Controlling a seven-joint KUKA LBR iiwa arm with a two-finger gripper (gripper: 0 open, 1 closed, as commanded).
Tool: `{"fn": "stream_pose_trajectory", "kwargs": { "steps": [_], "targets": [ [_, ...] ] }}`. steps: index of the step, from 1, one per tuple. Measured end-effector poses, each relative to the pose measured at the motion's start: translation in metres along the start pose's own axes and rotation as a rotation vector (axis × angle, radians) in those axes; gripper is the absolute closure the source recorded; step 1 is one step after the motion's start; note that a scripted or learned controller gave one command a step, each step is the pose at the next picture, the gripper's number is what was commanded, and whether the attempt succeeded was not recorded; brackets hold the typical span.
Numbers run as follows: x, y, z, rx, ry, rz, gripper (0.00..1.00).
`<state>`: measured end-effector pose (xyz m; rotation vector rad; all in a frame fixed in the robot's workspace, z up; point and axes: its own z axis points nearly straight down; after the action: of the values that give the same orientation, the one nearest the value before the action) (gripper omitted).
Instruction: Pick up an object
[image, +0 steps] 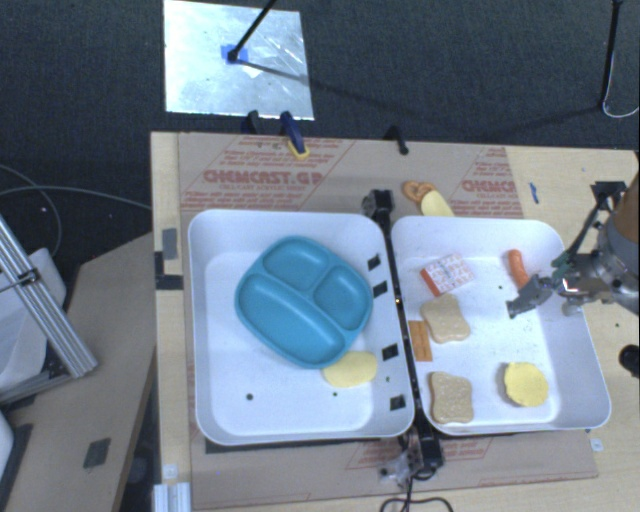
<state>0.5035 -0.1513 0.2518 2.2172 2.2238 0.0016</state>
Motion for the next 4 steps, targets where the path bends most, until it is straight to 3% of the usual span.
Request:
{"fn": "stream_pose_trajectory", "kwargs": {
  "steps": [1,2,3,4],
  "targets": [
    [0.066,0.006,-0.193,-0.016,-0.001,-0.008,0.00],
    [0.186,-0.016,-0.259,-0.010,0.004,-0.015,0.00],
    [0.248,-0.016,-0.181,0.005,0.001,-0.007,0.00],
    [0.244,-0.015,-0.196,-0.004,0.002,-0.005,1.00]
  ]
}}
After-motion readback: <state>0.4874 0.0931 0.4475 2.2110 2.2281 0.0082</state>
